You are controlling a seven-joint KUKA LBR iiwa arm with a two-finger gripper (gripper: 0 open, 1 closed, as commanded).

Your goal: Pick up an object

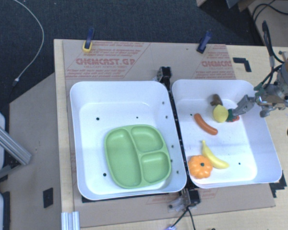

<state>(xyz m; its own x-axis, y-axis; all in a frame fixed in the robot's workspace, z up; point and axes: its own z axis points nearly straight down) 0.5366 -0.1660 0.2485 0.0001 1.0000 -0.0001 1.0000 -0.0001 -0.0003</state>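
Note:
The right bin (pixel 259 143) holds several toy foods. A yellow lemon-like piece (pixel 220 113) lies near its back, with a small brown piece (pixel 216 99) just behind it and a red bit (pixel 234 119) at its right side. An orange-red sausage (pixel 205 123) lies to the left of the lemon. A yellow banana (pixel 214 157) and an orange pumpkin (pixel 200 166) sit at the front left. My gripper (pixel 238 110) reaches in from the right, low over the bin, its tip right beside the lemon and over the red bit.
The left bin (pixel 86 104) holds a green divided plate (pixel 137 155). A black clamp (pixel 164 74) sits between the bins at the back. Blue and yellow clips (pixel 88 40) hold the cardboard base. The arm's wrist (pixel 276 97) hangs over the right bin's right rim.

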